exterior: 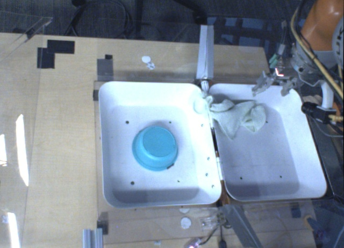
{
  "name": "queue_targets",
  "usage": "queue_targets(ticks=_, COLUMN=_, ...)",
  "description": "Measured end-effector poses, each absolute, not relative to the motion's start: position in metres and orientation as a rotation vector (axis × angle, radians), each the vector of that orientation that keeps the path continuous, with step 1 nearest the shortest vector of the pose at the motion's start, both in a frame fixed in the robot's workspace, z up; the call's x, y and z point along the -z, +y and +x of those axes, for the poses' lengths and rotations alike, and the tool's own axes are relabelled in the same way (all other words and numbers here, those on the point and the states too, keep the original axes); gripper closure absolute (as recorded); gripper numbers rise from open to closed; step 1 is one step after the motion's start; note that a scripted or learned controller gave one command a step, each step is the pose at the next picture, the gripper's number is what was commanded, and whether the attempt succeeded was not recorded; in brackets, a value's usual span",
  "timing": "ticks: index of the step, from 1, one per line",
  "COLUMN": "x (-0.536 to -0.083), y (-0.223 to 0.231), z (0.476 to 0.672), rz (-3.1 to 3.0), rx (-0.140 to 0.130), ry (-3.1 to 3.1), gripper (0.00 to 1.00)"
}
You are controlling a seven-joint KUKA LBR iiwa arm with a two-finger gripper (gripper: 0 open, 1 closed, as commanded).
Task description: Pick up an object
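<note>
Gripper [275, 83] is seen above the far rim of the right bin [301, 150], with its fingers spread apart and nothing held between them. Two shallow white bins are carried side by side on the bench [54, 134]. One blue bowl [155, 148], turned upside down, is contained in the left bin [115, 134], near its middle. One crumpled pale cloth [239, 117] is contained in the right bin, in its far left part, with a corner draped over the edge between the bins.
</note>
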State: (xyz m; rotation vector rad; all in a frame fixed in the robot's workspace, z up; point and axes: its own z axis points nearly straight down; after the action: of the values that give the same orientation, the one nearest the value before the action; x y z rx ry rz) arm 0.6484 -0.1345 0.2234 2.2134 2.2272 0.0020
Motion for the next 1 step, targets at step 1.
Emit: queue_targets(ticks=1, x=-0.0875, y=-0.1140, z=0.6712, rz=2.096, rx=-0.007, ry=2.330, gripper=0.00)
